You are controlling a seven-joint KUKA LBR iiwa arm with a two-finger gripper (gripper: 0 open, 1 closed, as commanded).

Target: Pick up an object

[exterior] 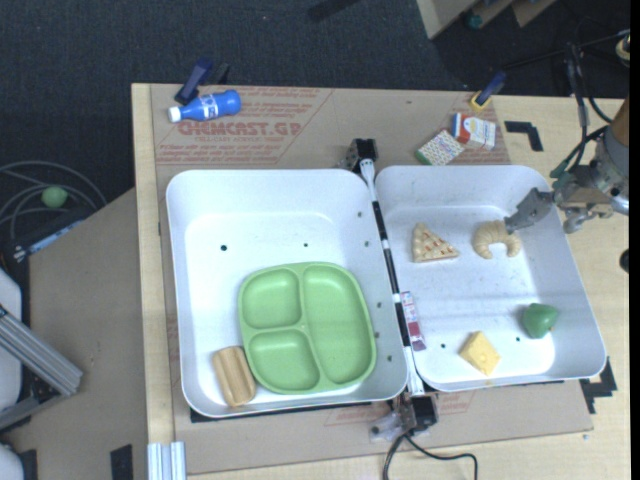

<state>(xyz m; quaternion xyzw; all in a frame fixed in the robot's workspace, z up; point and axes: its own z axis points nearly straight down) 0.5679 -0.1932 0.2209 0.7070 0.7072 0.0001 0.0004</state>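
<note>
The grey two-finger gripper [527, 211] hovers beside the pale curved croissant-shaped toy [495, 239] in the right white bin [575, 298]; I can't tell its opening, and it might nudge the toy aside

green divided plate [306, 326], white bins [190, 208]

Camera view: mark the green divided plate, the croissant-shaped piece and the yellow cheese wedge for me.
green divided plate [306, 325]: camera view, on the ridge where its compartments meet.
croissant-shaped piece [493, 238]: camera view, middle of its curved body.
yellow cheese wedge [481, 352]: camera view, centre of its top face.
</note>
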